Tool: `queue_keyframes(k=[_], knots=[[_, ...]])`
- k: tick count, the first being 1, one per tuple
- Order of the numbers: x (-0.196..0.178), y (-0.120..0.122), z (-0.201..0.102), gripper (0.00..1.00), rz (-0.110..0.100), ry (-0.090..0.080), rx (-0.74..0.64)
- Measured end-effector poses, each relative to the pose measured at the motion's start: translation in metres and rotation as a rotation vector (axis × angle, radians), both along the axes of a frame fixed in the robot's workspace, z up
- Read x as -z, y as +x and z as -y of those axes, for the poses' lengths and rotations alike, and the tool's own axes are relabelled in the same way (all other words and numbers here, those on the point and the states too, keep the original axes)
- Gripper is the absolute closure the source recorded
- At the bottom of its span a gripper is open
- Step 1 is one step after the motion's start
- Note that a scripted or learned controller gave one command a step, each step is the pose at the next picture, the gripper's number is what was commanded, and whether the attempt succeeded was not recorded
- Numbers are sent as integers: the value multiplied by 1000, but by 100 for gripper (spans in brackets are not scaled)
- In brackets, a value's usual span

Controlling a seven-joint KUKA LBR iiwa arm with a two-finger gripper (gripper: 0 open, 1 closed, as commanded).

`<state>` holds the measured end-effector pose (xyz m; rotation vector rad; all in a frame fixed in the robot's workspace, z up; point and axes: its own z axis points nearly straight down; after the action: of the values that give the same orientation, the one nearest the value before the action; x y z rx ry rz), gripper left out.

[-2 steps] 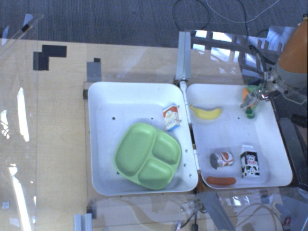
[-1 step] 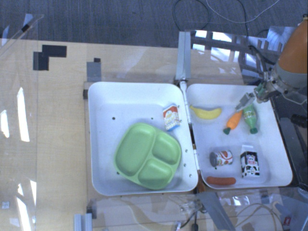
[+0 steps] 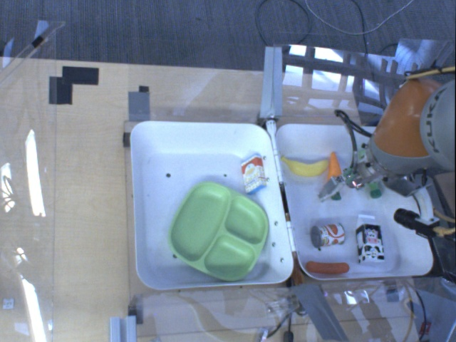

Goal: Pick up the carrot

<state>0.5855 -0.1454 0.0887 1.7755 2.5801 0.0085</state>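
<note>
Where gripper [image 3: 335, 188] hangs, carrot [image 3: 334, 164] seems adjacent.

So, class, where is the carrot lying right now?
The carrot lies in the right bin, near its far edge, just right of the banana and beside the gripper, which hovers just in front of it.

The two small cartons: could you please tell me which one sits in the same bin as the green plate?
The red-and-white carton, beside the green plate; the cow-print carton is in the other bin.
</note>
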Motion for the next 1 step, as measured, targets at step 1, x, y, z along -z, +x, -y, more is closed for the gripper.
queue_keyframes(k=[1], knots=[[-13, 3, -2, 100, 8, 1, -1]])
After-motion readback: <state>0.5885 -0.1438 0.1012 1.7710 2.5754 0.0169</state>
